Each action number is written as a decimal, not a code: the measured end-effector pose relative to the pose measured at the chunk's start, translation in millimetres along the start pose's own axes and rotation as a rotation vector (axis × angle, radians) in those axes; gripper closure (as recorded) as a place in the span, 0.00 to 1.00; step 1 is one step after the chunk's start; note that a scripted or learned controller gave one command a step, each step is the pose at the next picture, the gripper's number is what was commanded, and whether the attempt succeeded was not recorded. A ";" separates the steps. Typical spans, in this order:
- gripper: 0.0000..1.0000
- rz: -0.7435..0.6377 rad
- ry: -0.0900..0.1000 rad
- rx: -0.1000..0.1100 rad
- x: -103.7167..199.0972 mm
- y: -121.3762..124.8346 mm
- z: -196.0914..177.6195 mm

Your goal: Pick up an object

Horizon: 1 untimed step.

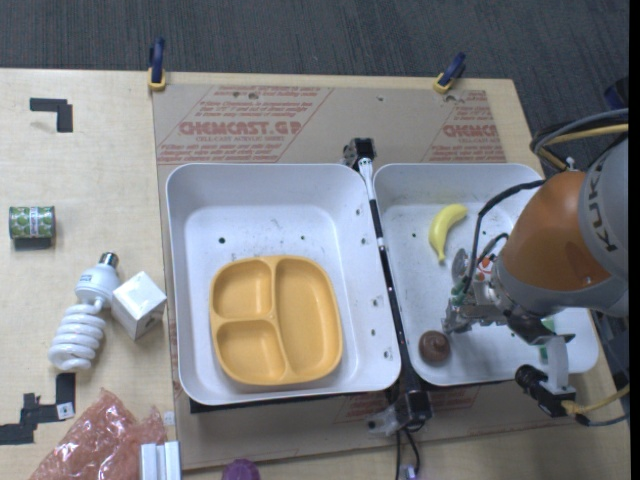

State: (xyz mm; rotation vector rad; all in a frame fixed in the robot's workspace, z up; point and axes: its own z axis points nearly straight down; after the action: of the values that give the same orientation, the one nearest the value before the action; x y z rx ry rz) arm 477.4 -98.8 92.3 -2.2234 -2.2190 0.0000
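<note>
We see the tool (459, 313) down inside the right bin (400, 183), hanging low under the grey and orange arm (560, 243). We cannot tell if it is open or closed, as the metal parts blur together there. Nothing is visibly gripped by it.

A small brown ball (434, 346) lies on the right bin's floor near its front wall, just below and left of the tool, close to it; whether they touch is unclear. A banana (446, 227) lies further back in the same bin, curved, well apart from the ball.

Beside the right bin, on its left, stands the left bin (190, 193), which carries a yellow divided tray (276, 319) with three compartments.

Left of the left bin, on the desk (90, 168), we see a spiral light bulb (84, 318), a small white cube (138, 304) touching or just beside it, and a little green can (31, 224) further back. A pink mesh bag (95, 438) lies at the desk's front edge.
</note>
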 end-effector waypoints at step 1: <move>1.00 0.002 0.000 -0.003 -0.5 1.5 -9.9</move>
State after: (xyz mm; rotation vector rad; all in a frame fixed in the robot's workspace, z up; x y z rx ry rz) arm 478.9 -99.3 102.2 -2.2269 -2.2184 -0.0027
